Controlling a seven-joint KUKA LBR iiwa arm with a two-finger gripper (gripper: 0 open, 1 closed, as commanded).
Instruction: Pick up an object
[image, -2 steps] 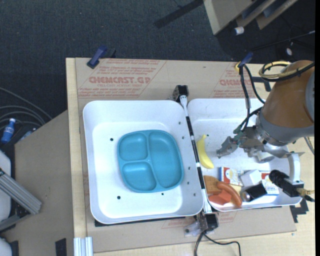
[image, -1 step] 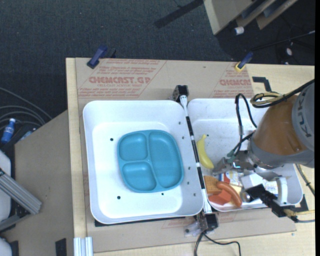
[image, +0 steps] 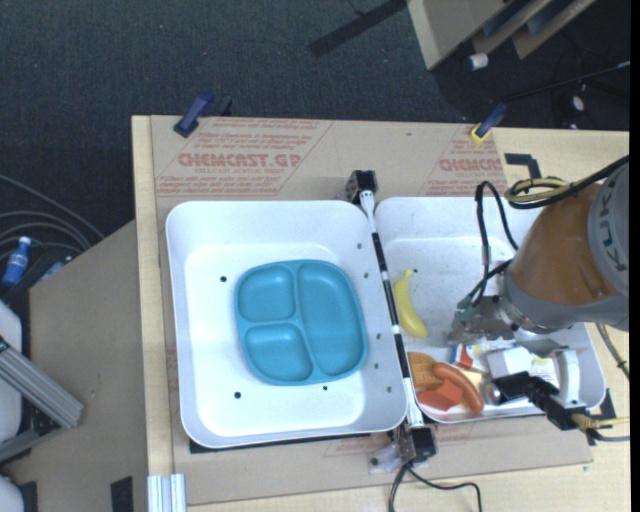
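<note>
A yellow banana (image: 407, 303) lies in the right bin (image: 440, 222) close to its left wall. An orange-red bowl-like thing with a brownish lump (image: 447, 385) sits at that bin's front left corner. My gripper (image: 470, 330) hangs low over the right bin, right of the banana and just behind the orange thing. Its fingers are hidden under the wrist. A small red and white object (image: 466, 353) shows just below it. Nothing is seen held.
The left bin (image: 200, 240) holds a blue divided plate (image: 300, 320) in its middle. The arm's orange band (image: 565, 255) covers the right bin's right half. Clamps (image: 198, 112) sit on the board at the back.
</note>
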